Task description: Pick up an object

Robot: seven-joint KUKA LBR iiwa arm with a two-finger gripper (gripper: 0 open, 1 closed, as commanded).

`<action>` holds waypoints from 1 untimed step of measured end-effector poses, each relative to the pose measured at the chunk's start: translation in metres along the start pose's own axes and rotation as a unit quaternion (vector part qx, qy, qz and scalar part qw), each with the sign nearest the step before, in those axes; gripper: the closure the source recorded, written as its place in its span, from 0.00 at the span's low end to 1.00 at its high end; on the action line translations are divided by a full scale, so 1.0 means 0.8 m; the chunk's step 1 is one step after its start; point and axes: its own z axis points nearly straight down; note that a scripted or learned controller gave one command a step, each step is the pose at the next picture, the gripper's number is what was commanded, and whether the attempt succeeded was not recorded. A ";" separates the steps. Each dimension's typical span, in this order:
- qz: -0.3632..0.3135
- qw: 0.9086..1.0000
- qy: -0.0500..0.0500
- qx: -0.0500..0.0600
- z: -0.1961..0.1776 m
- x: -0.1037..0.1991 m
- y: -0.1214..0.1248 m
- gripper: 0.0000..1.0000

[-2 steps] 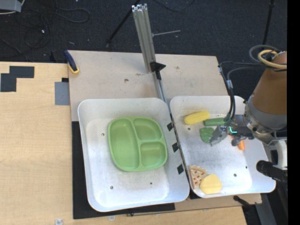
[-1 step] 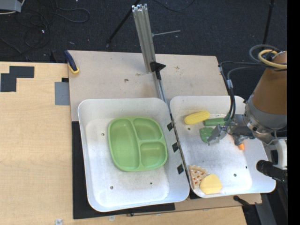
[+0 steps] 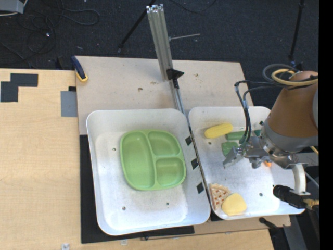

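You see the grey arm's jaws [image 3: 243, 152] low in the right white bin [image 3: 260, 199], right of centre, just beside a green plastic piece [image 3: 229, 148]; how far they gape you cannot tell; nothing looks lifted yet; a yellow corn-shaped toy [image 3: 218, 130], waffle piece [image 3: 218, 194] and yellow lump [image 3: 234, 204] lie nearby; a green divided plate [image 3: 152, 159] fills the left bin.

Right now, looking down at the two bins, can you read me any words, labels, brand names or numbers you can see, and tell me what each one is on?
No readable text anywhere.
Green divided plate in the left bin: plain, no lettering.
Yellow corn-shaped toy, green piece, waffle piece and yellow lump in the right bin: no markings.
Arm's brown cover and gripper: no legible label.
Upright metal post: bare.
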 end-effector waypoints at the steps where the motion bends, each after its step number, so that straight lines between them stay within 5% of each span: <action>1: 0.000 1.000 0.000 -0.001 0.059 -0.001 0.009 0.00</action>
